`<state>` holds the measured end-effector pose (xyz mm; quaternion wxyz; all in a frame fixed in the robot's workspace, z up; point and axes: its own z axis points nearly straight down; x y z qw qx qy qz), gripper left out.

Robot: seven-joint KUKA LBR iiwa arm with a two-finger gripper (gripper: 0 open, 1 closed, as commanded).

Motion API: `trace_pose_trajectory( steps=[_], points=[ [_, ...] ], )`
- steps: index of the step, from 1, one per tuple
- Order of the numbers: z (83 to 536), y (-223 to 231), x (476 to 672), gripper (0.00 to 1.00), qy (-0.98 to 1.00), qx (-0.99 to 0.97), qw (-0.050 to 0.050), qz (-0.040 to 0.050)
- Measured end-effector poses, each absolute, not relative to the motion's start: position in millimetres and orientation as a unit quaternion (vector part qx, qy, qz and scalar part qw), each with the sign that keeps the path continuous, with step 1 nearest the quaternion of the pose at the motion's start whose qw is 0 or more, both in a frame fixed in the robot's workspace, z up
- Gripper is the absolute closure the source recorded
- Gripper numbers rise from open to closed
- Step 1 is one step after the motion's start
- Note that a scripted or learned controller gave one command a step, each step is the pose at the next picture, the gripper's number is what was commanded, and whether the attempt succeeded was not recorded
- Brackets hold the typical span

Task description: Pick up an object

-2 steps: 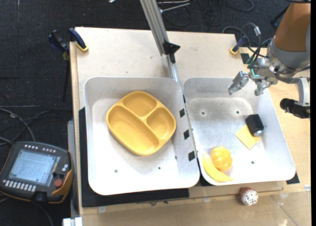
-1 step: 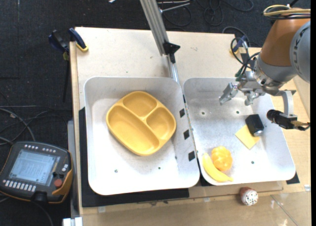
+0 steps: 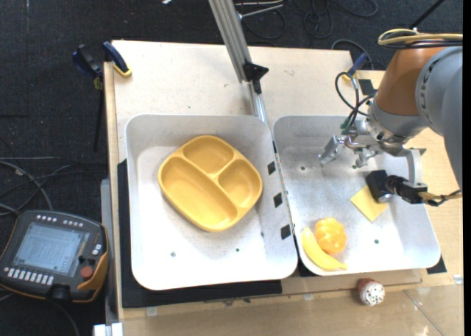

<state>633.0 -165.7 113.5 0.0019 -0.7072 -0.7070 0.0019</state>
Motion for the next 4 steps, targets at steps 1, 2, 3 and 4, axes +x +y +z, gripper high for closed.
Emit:
trace_pose_trajectory(
  steps=[1, 2, 3, 4],
  points=[
    [94.1, -165.1, 632.8, 0.00, -0.707, -0.707, 0.000, 0.0010],
    [106.2, -165.0, 634.1, 1.00, -0.707, -0.707, -0.001, -0.0003],
    [168.9, -171.1, 636.5, 1.00, -0.707, -0.707, -0.003, -0.0018],
    [229.6, -179.0, 640.9, 1.00, -0.708, -0.707, -0.004, -0.0018]
  ],
)
